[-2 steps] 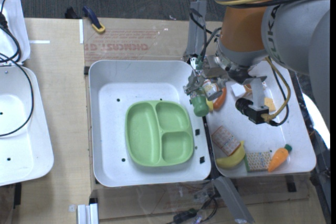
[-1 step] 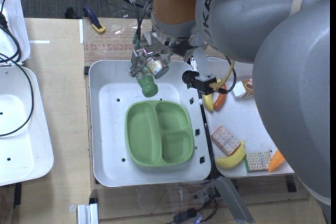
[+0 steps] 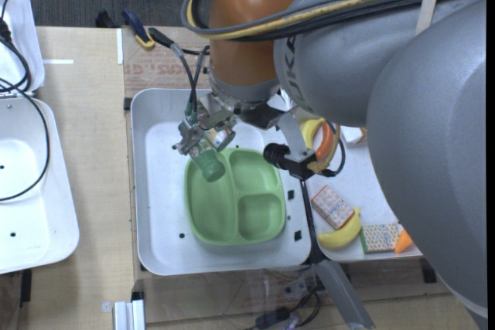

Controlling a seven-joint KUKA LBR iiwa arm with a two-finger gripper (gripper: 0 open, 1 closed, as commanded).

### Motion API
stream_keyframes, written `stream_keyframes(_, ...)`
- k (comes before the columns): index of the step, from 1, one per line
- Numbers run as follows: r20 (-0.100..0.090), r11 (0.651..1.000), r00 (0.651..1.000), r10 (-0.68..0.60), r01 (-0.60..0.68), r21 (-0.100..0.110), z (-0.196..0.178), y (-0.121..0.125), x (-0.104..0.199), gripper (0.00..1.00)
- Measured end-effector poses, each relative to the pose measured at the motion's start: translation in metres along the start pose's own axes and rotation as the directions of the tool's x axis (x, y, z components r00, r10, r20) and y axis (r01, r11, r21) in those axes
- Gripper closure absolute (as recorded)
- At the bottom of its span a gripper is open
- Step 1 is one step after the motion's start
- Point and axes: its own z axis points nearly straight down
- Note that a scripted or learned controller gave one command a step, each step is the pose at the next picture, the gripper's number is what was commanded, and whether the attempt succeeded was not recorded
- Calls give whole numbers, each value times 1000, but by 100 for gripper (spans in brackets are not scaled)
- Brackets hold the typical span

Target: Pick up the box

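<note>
Over the left bin point(image 3: 155, 236), seen from the one camera above the worktop point(image 3: 85, 73), my gripper point(image 3: 203, 139) hangs low by the upper left corner of a green divided tray point(image 3: 240, 205), with a small green cup point(image 3: 209, 166) at its tips; I cannot tell from this slant whether the cup sits between my fingers or merely under them, nor whether they are apart or together. The tray is one, with three compartments, and it lies flat on the bin floor. My arm crosses from the right, its orange band point(image 3: 247, 19) above the wrist. The other bin point(image 3: 363, 189) lies under my arm, and there I count two small patterned boxes: one box point(image 3: 332, 205) near the divide between the bins, well apart from my gripper, and a second box point(image 3: 380, 237) lower down. I also count two bananas, one banana point(image 3: 343, 233) between the boxes and another banana point(image 3: 311, 132) farther up, and one orange piece point(image 3: 404, 243) touching the second box.
</note>
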Motion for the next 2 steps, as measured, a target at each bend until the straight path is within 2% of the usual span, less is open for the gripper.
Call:
stream_keyframes(1, 0, 979, 979, -203, 203, -15, 103, -23, -18, 100)
stream_keyframes(2, 1, 1000, 1000, 0, 0, -4, -1, 1, -110, 100)
